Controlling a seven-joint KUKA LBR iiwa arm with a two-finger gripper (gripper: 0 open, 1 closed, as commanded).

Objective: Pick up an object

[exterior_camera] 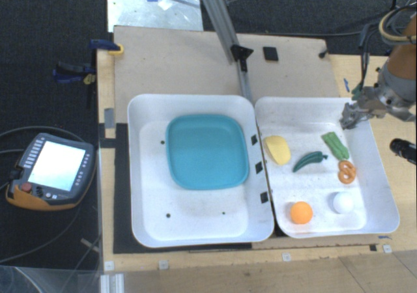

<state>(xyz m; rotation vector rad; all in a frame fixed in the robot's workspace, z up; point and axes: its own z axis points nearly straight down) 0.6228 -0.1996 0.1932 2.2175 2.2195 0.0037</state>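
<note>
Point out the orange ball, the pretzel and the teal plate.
orange ball (300, 212), camera view, centre of the ball.
pretzel (346, 172), camera view, middle of its loops.
teal plate (207, 152), camera view, flat centre.

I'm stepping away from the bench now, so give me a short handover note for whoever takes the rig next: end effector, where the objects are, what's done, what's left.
End effector: above the far right corner of the right bin, nothing seen between its fingers; open or shut not clear.
Left bin: holds a teal plate.
Right bin: yellow piece near the left wall, dark green pepper mid-bin, light green piece closest to the end effector, pretzel just below it, orange ball and white ball at the near edge.
Done: no pick visible.
Left: grasp and lift one object.
</note>
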